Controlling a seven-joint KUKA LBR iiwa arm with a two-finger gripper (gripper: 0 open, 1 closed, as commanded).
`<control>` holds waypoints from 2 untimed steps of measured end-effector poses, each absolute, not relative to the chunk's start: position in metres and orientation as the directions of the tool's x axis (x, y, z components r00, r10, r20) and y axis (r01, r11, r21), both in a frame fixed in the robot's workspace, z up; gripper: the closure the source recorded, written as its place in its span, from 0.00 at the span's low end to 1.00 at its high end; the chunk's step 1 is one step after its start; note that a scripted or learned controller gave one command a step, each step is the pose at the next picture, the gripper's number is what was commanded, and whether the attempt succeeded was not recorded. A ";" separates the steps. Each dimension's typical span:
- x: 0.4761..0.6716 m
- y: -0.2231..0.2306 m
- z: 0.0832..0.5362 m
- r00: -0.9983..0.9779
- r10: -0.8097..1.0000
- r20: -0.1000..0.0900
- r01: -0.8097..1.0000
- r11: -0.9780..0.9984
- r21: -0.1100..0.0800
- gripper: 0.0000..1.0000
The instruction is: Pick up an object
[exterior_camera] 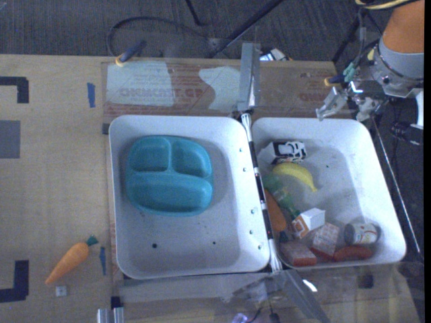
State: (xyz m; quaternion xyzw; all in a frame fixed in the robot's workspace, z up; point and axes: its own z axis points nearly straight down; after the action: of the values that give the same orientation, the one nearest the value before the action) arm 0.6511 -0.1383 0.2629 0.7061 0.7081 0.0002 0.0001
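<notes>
Claw (345,98) hangs above the right bin's (387,180) far edge, fingers apart, gripping nothing.
Crowded toys near the banana (297,175) could make a grab slip or snag two things.

looks like a robotics lab to me, not a kitchen or anything homey. the bench (54,180) is plain light wood with black tape marks (15,89) and bits of blue tape (91,94) stuck on it, and two white bins (229,261) sit side by side with a clamp-like metal piece (248,76) between them. the stuff lying around is toy food, like a plastic carrot (69,261) and a banana (296,175). cables (145,24) and what might be tripod legs (262,9) run over dark carpet behind the bench. a grey and orange arm (404,36) comes in from the right.
</notes>
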 end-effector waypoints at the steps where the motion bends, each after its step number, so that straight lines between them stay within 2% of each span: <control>1: 0.631 -0.103 0.183 0.241 0.971 0.001 0.971 -0.241 -0.003 0.00; 2: 0.600 -0.123 0.192 0.380 0.925 0.000 0.925 -0.380 -0.003 0.00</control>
State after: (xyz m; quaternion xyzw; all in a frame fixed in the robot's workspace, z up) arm 0.5997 -0.1228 0.1924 0.8306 0.5569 -0.0007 -0.0011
